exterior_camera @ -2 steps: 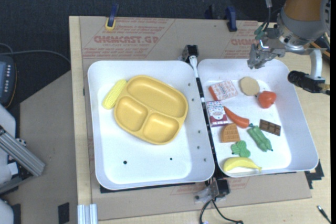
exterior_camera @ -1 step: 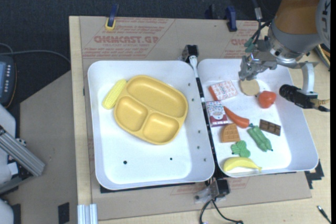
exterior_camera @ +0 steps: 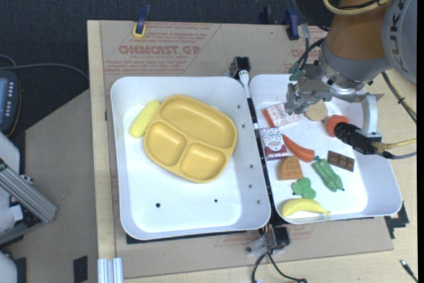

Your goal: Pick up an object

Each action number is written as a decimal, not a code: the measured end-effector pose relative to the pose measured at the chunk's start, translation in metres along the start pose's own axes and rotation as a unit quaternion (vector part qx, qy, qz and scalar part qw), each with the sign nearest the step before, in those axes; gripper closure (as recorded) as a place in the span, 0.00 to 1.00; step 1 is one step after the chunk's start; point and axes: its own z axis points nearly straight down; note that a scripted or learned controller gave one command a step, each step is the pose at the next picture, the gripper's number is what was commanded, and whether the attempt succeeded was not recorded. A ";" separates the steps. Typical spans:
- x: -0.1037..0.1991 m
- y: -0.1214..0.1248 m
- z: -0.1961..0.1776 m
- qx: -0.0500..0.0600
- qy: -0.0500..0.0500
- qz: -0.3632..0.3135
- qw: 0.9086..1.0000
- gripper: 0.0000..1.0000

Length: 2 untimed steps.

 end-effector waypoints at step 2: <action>0.002 -0.005 0.004 -0.003 -0.001 0.001 1.000 1.00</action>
